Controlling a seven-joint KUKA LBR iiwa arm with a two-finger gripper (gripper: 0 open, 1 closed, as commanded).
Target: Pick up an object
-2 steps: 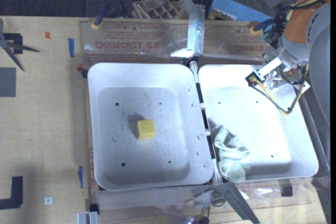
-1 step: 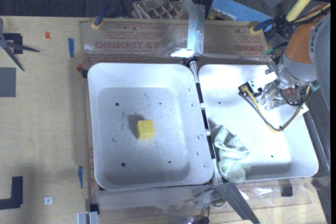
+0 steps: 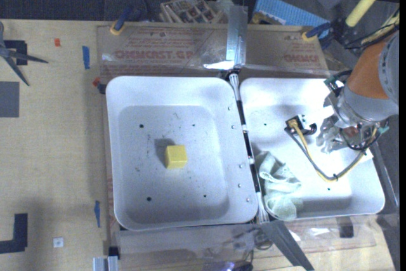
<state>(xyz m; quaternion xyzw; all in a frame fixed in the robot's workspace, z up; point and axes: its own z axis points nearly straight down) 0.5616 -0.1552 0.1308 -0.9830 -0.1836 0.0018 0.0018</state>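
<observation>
Block: small yellow cube (image 3: pixel 176 156), likely light, stiff foam; grip across flat sides.
Place: left bin (image 3: pixel 127 98), well left of the hand (image 3: pixel 335 136).
Hand: opening cannot be told.

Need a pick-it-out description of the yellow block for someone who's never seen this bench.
Two shallow white bins sit side by side; take the left bin, away from the arm. The yellow block lies alone near the middle of its floor. It is a small, solid yellow cube, unlike the pale crumpled cloth in the right bin.
</observation>
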